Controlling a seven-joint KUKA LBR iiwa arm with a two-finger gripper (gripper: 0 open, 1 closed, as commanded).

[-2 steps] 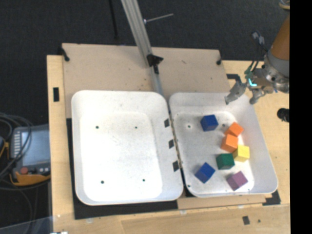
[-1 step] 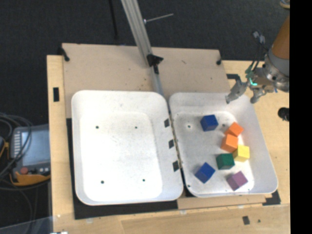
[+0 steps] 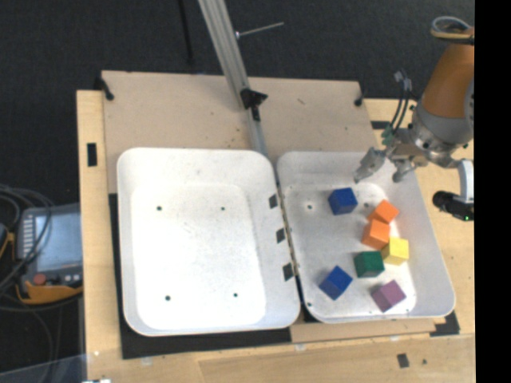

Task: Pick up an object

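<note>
Right white bin (image 3: pixel 423 294) holds seven coloured blocks (image 3: pixel 369 262).

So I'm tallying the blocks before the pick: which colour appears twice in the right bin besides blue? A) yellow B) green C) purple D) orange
D: two orange blocks sit touching in the right bin, while green, yellow and purple each show once.
</note>
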